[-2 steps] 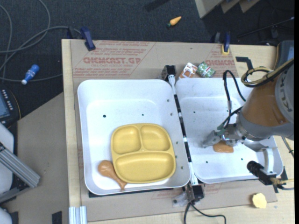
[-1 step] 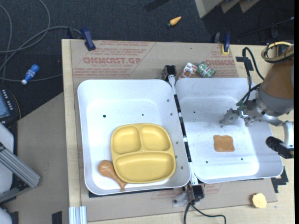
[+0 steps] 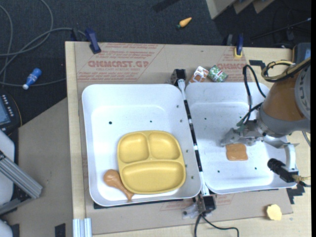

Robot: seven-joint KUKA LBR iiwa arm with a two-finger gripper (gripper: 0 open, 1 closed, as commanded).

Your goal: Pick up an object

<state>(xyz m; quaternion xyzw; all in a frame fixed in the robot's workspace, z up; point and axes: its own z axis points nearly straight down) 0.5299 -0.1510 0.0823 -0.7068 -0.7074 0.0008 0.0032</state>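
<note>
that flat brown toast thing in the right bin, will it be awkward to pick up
Probably awkward: the toast lies flat on the right bin floor, leaving little edge for the gripper above it. It looks like a thin toy piece, so likely light and stiff. On the smooth white floor it may slide rather than roll if nudged.

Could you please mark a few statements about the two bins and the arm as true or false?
1. The yellow divided plate lies in the left bin. True.
2. The brown toast-like piece lies in the left bin. False: it lies in the right bin.
3. The end effector is over the right bin. True.
4. The orange drumstick toy sits on top of the plate. False: it lies beside the plate's lower left edge.
</note>
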